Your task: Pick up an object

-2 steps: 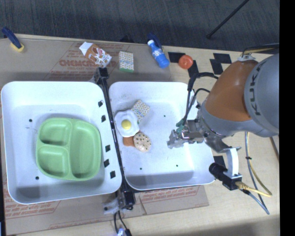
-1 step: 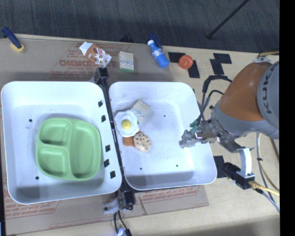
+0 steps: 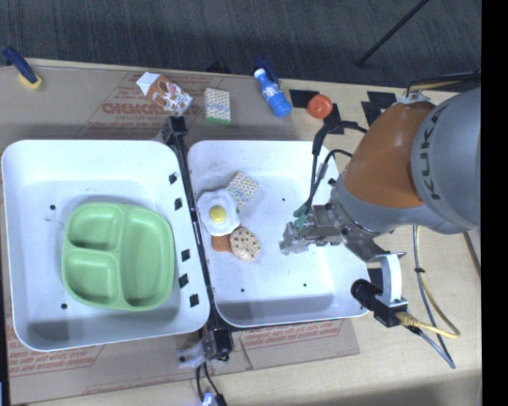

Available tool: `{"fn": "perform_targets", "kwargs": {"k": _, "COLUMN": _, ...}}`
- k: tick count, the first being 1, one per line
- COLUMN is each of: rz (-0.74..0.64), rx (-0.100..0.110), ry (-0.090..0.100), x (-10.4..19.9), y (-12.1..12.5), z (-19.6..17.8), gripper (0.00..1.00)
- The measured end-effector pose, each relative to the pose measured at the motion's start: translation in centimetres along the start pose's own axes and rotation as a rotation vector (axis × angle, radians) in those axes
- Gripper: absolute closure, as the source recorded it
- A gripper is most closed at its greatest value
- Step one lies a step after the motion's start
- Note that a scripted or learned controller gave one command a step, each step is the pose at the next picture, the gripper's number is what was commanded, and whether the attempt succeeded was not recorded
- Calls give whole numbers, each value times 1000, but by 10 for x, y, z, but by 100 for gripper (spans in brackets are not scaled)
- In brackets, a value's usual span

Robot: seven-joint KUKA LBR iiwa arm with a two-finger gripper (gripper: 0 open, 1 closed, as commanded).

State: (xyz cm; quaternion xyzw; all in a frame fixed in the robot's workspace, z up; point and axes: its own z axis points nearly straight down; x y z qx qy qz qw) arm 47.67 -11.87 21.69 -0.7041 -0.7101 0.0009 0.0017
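Arm [image 3: 406, 167] comes in from the right and covers the right side of the right bin [image 3: 262, 307]. Left bin [image 3: 25, 227] carries a green divided tray [image 3: 118, 256], well apart from the action.

Gripper [image 3: 298, 237] sits low over bare white floor in the middle of the right bin. Cannot tell how far it is open; nothing shows between its parts, so I read it as carrying nothing.

Candidate objects cluster at the right bin's left side, close to the divider: fried egg toy [image 3: 218, 212], a checkered square [image 3: 243, 187] just above it and touching or nearly so, a round cookie [image 3: 245, 244] just below, and an orange piece [image 3: 222, 243] partly tucked under the cookie. All are clear of the gripper, to its left.

Step, as I judge it: approach, pick not yet made. Next move calls for a shift left toward the cluster, then a descent on one item. The cookie is nearest and looks the easiest target.

Room: open floor between gripper and cluster, so lateral travel is free. Tight spot is the divider wall just left of the egg, and the items crowd each other, so a neighbour may get nudged.

On the surface behind the bins: blue bottle [image 3: 273, 93], orange cap [image 3: 320, 105], small packets [image 3: 217, 106]. Not in the way.
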Motion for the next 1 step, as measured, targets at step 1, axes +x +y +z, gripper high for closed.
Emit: {"fn": "perform_targets", "kwargs": {"k": 1, "rz": 5, "rx": -2, "ry": -1, "x": -52, "y": 16, "z": 7, "gripper": 100}}
